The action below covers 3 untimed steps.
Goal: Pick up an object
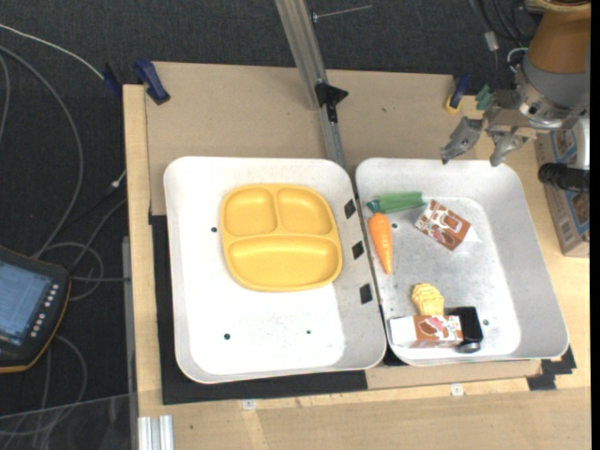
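My gripper (476, 150) hangs over the far edge of the right bin (525, 279), its two fingers spread apart with nothing between them. In that bin lie an orange carrot (381, 239) near the left wall, a green piece (398, 201) just above it, a brown and white packet (442, 225) in the middle, a yellow toy (427, 298), a red and white carton (430, 330) at the near edge and a black item (469, 327) beside it. All of these lie below and to the left of the gripper.
The left bin (192, 326) holds a yellow divided plate (279, 235). A metal pole (305, 45) slants up from between the bins. Blue clamps (150, 80) sit on the bench's far edge. Black brackets (356, 249) line the seam between the bins.
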### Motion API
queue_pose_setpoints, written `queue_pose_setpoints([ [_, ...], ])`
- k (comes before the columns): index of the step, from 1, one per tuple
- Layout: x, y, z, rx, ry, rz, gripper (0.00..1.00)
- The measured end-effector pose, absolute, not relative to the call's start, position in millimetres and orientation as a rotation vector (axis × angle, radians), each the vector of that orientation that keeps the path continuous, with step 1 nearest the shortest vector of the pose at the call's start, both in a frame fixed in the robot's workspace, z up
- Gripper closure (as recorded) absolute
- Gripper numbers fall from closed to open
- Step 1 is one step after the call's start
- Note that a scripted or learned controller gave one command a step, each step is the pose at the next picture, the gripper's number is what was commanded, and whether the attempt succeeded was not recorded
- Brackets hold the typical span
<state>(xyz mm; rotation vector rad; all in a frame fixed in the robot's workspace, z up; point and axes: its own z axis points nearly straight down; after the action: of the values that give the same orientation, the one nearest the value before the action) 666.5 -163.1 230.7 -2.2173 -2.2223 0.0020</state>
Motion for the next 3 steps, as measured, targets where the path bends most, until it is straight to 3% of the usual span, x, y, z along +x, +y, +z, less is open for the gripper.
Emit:
queue_pose_setpoints([
  [1, 666.5, -163, 231, -2.218, -2.222, 0.003, 0.0],
  [3, 677.5, -173, 132, -2.217, -2.218, 0.008, 0.0],
])
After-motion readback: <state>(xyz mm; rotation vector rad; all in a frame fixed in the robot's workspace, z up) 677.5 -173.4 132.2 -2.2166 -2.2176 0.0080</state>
